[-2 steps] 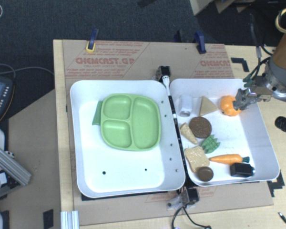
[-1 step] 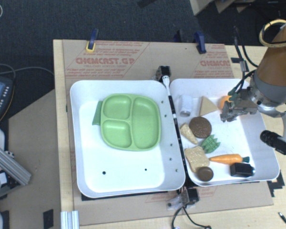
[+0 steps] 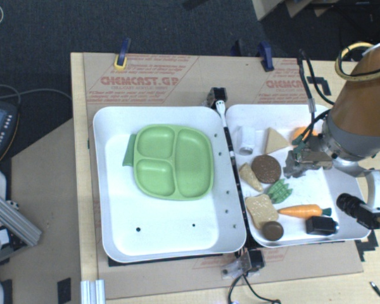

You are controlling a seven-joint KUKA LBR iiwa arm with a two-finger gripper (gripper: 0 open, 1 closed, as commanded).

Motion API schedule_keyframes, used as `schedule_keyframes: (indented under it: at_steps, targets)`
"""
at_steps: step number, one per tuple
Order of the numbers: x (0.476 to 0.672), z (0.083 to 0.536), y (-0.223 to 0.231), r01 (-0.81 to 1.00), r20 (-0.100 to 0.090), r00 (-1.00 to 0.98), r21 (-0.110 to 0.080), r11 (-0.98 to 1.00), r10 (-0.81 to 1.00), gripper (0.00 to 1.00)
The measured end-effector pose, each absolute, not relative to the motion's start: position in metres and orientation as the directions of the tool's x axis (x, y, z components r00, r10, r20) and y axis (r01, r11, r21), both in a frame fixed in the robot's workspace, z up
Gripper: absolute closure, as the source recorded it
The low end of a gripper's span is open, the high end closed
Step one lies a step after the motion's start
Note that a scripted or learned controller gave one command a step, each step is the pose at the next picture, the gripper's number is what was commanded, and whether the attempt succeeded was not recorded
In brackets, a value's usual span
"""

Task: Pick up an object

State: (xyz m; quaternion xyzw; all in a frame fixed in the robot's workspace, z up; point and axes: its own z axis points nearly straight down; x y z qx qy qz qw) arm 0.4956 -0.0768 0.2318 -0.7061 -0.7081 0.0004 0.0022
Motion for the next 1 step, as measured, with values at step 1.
schedule_keyframes:
  at_steps: [1]
  targets:
    - [0.4782, 0.2152, -0.0572, 1.000, 0.002, -0.001, -0.004, 0.001, 1.000, 1.00]
